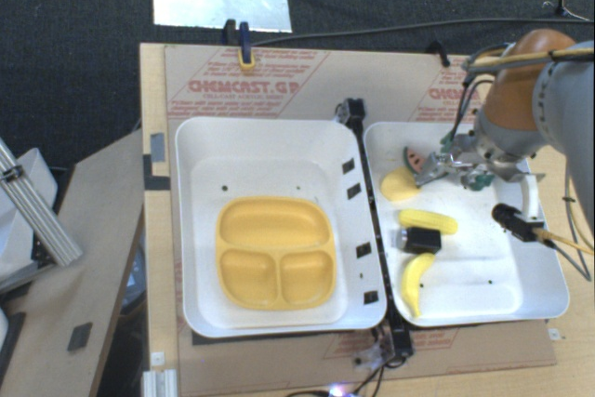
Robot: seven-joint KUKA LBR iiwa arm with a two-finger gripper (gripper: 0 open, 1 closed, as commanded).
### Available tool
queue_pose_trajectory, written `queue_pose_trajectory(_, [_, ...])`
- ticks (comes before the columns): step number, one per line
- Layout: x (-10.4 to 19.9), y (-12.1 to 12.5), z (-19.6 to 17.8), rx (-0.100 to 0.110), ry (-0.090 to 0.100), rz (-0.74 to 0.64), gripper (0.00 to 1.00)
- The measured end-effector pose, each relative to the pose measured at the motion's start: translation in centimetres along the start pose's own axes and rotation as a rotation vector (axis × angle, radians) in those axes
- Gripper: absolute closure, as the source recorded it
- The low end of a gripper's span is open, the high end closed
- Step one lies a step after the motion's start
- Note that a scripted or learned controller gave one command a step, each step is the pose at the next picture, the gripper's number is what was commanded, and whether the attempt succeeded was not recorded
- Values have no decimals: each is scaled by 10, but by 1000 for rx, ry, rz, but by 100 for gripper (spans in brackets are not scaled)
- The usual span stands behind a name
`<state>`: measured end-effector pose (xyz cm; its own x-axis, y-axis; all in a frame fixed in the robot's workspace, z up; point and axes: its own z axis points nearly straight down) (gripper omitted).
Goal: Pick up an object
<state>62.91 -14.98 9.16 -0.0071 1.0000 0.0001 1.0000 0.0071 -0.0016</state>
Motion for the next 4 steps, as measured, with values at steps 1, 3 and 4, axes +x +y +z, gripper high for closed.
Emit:
queue_pose_trajectory(1, [0,2,5,-5,-1,0,0])
queue_pose_trajectory(3, [-3,6,-51,-8,-1,2,100])
queue_pose_trajectory(4, [-7,5,-96,-9,-2,3,100])
